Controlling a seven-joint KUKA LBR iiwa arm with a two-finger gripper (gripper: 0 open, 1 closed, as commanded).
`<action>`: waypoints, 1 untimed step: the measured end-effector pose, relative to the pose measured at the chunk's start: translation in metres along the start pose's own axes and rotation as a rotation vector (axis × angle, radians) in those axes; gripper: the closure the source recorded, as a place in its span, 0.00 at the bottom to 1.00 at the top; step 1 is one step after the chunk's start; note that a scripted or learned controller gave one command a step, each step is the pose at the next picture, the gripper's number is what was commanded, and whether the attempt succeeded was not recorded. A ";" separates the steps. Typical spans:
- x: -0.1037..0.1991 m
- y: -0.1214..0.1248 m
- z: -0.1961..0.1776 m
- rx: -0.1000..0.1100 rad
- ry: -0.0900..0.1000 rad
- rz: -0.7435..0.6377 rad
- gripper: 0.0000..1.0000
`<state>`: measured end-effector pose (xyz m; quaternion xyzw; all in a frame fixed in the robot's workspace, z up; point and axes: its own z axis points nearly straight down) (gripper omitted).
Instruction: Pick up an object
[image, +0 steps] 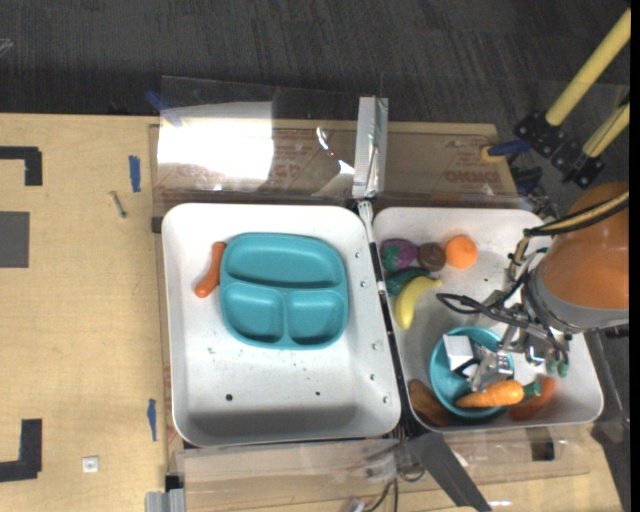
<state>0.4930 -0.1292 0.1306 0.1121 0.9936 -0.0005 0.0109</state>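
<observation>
My gripper (489, 371) reaches down from the right into a teal bowl (446, 379) in the right bin (580, 405). A white block (458, 352) lies in the bowl just left of the gripper. An orange carrot (490, 396) rests across the bowl's front rim, right under the gripper. Whether anything is held is hidden by the wrist hardware.
The right bin also holds a yellow banana (410, 297), a purple piece (400, 254), a brown ball (432, 256), an orange (461, 251) and red and brown items near the front. The left bin (200, 400) bears a teal divided tray (283, 289) and another carrot (211, 270).
</observation>
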 end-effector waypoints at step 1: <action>-0.010 0.020 0.036 0.001 -0.006 0.007 0.00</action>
